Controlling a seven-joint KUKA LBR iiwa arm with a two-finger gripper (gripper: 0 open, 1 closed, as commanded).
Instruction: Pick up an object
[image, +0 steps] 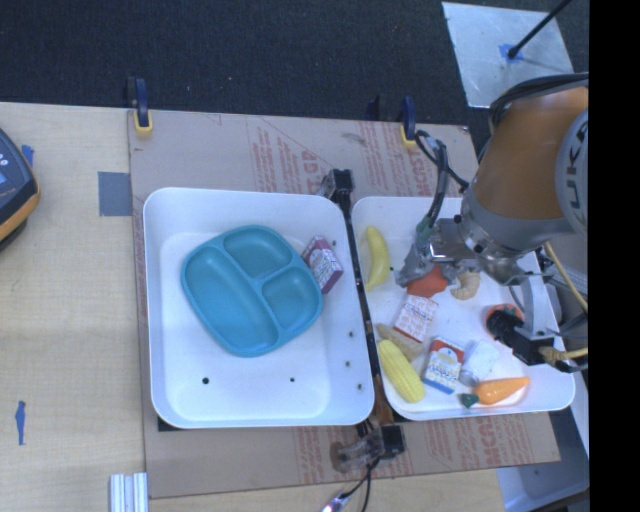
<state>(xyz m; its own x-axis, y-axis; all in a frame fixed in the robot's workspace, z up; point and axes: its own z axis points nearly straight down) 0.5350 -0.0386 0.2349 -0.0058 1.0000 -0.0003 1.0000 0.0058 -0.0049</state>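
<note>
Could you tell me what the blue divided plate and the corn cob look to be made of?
Blue divided plate: likely moulded plastic, smooth with a soft sheen and uniform colour. Corn cob: probably toy plastic or rubber, evenly yellow and slightly glossy; hard to confirm.

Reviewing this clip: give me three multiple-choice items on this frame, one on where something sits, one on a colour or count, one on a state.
1. Where does the blue divided plate lie?
A. In the left bin
B. In the right bin
C. On the bare bench

2. What colour is the carrot in the right bin?
A. Purple
B. Orange
C. White

3. How does the small box in the left bin sit?
A. Stacked on the corn
B. Against the plate's edge nearest the right bin
C. Outside both bins

Answers:
1. A, the plate rests inside the left bin.
2. B, it is orange with a green stem end.
3. B, the box sits against the plate's edge on the side nearest the right bin.

The gripper is over the right bin, beside the banana.
</note>
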